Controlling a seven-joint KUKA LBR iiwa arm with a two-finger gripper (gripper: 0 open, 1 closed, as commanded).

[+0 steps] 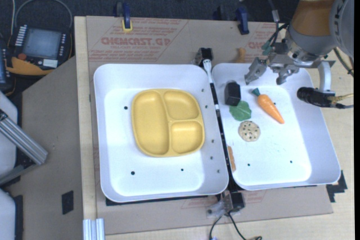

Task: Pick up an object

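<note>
Camera view puts the jaws (pixel 271 72) over the far end of the right bin (pixel 315 171), spread wide with nothing between them. I read the two fingers as splayed to either side, well clear of the bin floor. Just below them lies the carrot (pixel 270 108), slanted, its green top nearest the jaws. Left of it a black block (pixel 232 93) touches a green leaf (pixel 242 111), and a cookie (pixel 248 131) sits nearer me. The left bin (pixel 112 160) carries a yellow tray (pixel 167 121).

I judge the carrot the best target: it lies closest and apart from the others. To do this well I would centre over its thick middle, turn the wrist so the fingers straddle it across its width, come down until the tips nearly meet the floor, then close. Drifting left risks catching the leaf.
</note>
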